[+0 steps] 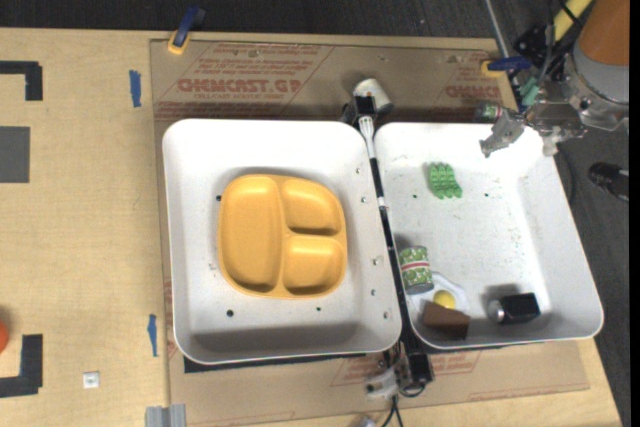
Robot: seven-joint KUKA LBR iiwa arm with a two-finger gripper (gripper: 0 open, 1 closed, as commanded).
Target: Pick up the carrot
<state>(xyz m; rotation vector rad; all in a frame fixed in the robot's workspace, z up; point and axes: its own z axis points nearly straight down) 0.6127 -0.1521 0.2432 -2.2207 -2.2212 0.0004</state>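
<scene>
Camera view looked down on a pale wooden counter (80,215) with a flat brown cardboard sheet (250,75) under two shallow white plastic bins with rounded corners. The left bin (180,215) held a glossy yellow tray (282,235), soft-cornered and split into three compartments. The right bin (510,215) had a speckled floor. The grey arm (600,45) came in at the upper right, its metallic end effector (520,127) over that bin's far right corner; whether it was open or closed could not be told. Small things lay in the right bin: a knobbly green block (444,181) near the far side, and along the near wall a green-and-white cylinder (415,267), a brown block (445,319), a black boxy piece (517,306) and a small rounded yellow piece (445,297). Which of these, if any, was the carrot could not be told.
</scene>
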